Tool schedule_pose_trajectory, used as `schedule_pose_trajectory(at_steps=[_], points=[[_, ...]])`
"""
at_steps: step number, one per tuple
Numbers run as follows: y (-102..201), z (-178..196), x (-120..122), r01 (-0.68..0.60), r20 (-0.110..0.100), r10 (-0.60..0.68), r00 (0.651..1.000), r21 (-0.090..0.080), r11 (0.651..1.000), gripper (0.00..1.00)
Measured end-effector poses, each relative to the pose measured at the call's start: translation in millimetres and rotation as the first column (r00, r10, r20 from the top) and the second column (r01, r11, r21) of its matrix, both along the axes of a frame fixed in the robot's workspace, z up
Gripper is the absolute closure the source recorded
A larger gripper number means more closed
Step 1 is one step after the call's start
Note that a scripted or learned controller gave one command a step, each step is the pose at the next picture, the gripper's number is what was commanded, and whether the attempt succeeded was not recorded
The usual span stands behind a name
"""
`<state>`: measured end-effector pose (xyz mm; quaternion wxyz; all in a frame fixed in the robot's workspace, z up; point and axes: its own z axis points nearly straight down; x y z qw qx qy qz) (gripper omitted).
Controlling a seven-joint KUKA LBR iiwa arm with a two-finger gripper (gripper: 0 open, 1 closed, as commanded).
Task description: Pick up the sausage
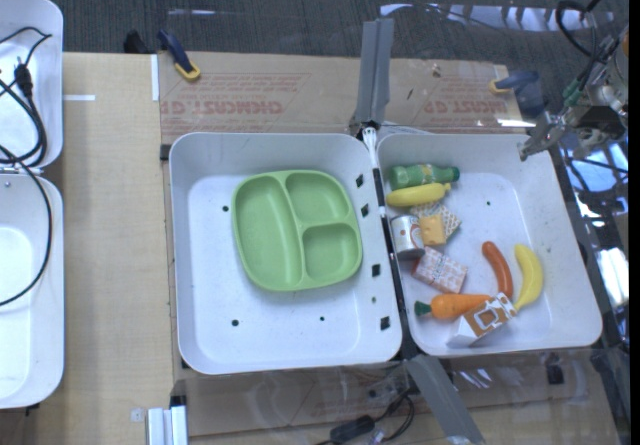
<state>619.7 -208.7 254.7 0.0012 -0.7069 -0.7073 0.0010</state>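
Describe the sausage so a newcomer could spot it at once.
Look in the right bin, toward its lower right part. The sausage lies there, a slim reddish-orange link just left of the yellow banana and above the carrot; it is redder and has no green tip.

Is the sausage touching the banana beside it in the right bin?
Apart. The camera view shows a thin strip of white bin floor between the sausage and the banana.

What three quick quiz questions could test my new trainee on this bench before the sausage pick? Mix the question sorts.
1. True or false: the red-orange sausage lies in the right white bin.
2. Which item touches the sausage's right side? A) yellow banana B) green bottle
3. Fill in: the green divided plate has ___ compartments.

Key: 1 true; 2 A; 3 three.
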Motion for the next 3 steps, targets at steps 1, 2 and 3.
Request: schedule_pose_trajectory(at_steps=[1, 2, 3], points=[[11, 57, -22, -0.110, 0.001, 0.110, 0.994, -0.002, 0.994, 0.00], [42, -36, -80, -0.100, -0.002, 0.100, 0.995, 0.001, 0.995, 0.00], [33, -50, -105, -0.074, -0.001, 0.074, 0.997, 0.001, 0.997, 0.00]])
